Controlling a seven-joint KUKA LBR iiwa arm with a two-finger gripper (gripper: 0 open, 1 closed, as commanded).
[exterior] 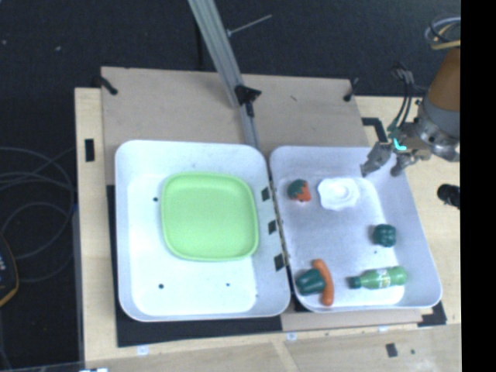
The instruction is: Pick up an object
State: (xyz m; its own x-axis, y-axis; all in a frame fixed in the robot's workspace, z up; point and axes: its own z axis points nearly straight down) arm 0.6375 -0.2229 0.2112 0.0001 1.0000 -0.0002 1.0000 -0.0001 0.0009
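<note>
so, gripper (385, 160) sits over the right bin's (415, 208) top right corner, jaws spread apart, nothing between them. nearest thing is a white lumpy object (339, 193) in the upper middle of that bin, just left of and below the gripper. beside it to the left, a small orange-and-green piece (299, 191). dark green block (384, 235) mid right, green bottle (379, 278) lying at the bottom, orange carrot (325, 282) with a green piece (309, 283) bottom left. left bin (132, 231) holds a light green plate (209, 216).
</note>
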